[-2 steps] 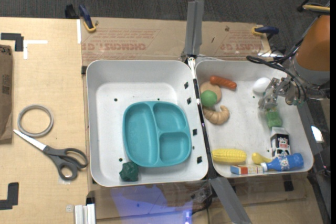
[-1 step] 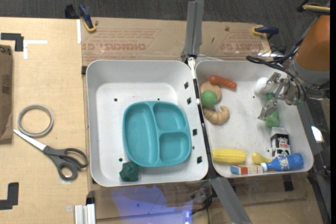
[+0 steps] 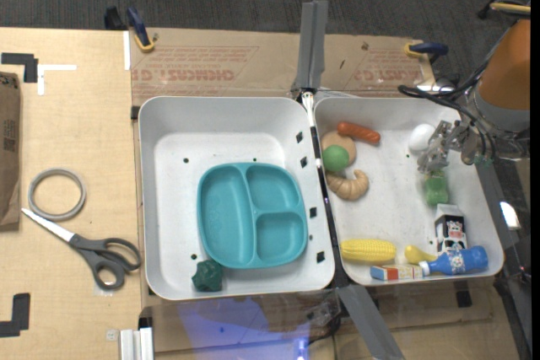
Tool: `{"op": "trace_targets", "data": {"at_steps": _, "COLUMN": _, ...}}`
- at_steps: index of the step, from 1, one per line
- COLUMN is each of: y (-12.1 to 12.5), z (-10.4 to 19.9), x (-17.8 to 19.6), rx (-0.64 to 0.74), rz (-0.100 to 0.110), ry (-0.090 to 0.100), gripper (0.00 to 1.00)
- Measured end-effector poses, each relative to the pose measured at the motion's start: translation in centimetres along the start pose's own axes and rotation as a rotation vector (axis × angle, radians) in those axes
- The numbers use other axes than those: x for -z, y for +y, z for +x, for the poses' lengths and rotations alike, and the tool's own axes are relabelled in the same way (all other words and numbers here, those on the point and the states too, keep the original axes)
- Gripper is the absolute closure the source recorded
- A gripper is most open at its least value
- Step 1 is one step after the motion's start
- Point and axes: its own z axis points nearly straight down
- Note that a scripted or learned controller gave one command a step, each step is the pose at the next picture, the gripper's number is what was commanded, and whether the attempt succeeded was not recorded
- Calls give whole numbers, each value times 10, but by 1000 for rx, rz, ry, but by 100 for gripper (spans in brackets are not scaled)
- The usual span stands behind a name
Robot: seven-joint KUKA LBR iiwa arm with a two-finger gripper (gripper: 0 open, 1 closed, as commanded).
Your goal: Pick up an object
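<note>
**Over the right bin, nothing lifted yet**

My gripper (image 3: pixel 440 149) hangs over the far right part of the right bin (image 3: pixel 388 108), metal linkages pointing down and to the left. Whether it is wide or narrow I cannot tell; the tip is a tangle of grey metal from this angle. Nothing shows between its tips, so I judge the pick not yet made: choosing, closing and lifting are all left.

Just beside the gripper lies a smooth white egg-shaped thing (image 3: pixel 420 137), and just below it a small green block (image 3: pixel 436 190), matte and roughly cubic. These two look like the nearest candidates. Further toward the near rim stands a little black-and-white carton (image 3: pixel 451 230), then a blue and white bottle (image 3: pixel 449 263) lying on its side, glossy plastic.

Toward the bin's left side: an orange carrot (image 3: pixel 359 131), a round green fruit (image 3: pixel 336 157), a tan croissant (image 3: pixel 353 184) curved like a crescent, and a bumpy yellow corn cob (image 3: pixel 368 249).

The left bin (image 3: pixel 169 122) holds a teal divided plate (image 3: pixel 251 214), smooth with three compartments, and a dark green lump (image 3: pixel 207 275) near its corner. Out on the table (image 3: pixel 67 122) lie scissors (image 3: pixel 84 247) and a tape ring (image 3: pixel 56 192).
</note>
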Motion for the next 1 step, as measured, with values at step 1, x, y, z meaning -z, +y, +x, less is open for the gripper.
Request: {"op": "trace_targets", "data": {"at_steps": 1, "y": 0, "z": 0, "x": 0, "rx": 0, "rz": 0, "ry": 0, "gripper": 0}}
